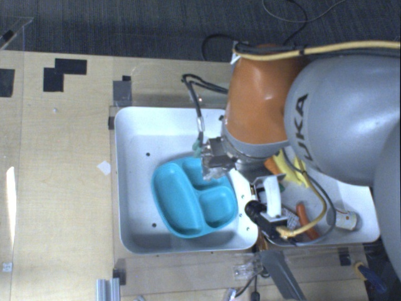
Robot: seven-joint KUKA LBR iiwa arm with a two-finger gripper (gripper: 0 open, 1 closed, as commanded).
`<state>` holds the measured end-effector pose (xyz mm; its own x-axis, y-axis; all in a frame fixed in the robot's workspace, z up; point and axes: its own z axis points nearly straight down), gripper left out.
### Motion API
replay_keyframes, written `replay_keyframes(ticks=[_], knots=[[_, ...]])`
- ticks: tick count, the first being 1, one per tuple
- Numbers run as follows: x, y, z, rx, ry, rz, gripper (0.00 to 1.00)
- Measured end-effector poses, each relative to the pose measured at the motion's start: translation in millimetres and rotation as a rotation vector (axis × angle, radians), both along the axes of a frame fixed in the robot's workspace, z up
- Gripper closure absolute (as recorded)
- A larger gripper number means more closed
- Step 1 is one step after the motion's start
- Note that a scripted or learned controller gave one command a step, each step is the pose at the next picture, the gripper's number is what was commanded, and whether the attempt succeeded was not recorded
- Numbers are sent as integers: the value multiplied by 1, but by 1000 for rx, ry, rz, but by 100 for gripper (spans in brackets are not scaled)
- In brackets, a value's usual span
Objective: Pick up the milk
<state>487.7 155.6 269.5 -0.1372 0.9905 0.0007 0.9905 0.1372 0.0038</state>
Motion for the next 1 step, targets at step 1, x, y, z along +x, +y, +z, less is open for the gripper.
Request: replay_keyframes(ticks=[1], knots=[[9, 71, 56, 1, -1, 82, 100]])
